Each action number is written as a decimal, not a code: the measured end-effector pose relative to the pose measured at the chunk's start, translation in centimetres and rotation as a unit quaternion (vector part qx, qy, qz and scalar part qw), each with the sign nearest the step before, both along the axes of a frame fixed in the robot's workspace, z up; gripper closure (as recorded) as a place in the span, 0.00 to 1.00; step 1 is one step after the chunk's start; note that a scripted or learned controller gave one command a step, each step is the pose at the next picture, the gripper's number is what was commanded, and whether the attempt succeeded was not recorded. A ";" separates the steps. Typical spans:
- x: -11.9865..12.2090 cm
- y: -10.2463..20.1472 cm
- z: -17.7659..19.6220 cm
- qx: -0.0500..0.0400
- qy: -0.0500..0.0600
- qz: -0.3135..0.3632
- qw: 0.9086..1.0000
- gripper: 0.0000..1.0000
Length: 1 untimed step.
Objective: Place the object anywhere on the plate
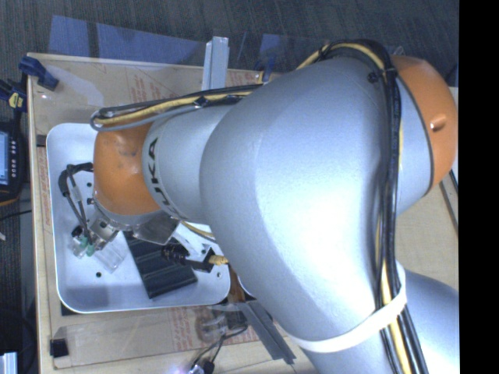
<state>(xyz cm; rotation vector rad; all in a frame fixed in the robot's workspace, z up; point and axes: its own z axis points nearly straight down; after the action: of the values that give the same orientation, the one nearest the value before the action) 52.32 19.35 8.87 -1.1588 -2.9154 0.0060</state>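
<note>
From where I stand, the task looks far from done, though I say that with little to go on. The arm (312, 193) sprawls across most of the frame, from the right edge to the middle, and covers whatever lies beneath it. That may well include the plate, so I cannot tell whether anything sits on it.

The gripper (87, 241) is down low in the lower left of the frame, inside the bin (53, 170), close to its floor near the left wall. Whether it is released or clenched on something I cannot tell, as the tip is small and muddled from here.

I can't place the object with any certainty. A greenish bit (90, 248) shows right at the gripper's tip and may be it, or may belong to the tool. Just beside that, toward lower right, lies a small clear piece (111, 260), and a few dark specks (99, 273) dot the bin floor below it. The rest of the bin's visible floor, along its left side and lower edge, is bare white.

My guess is the arm is at the picking stage, with the carry and the set-down left to do.
</note>
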 end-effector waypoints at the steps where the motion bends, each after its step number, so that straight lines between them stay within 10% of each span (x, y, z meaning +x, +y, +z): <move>1: -4.6 -4.8 15.2 0.000 -0.001 0.038 0.999 1.00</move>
<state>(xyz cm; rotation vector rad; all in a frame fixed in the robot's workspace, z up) 47.75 14.60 24.06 -1.0491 -2.9583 0.0049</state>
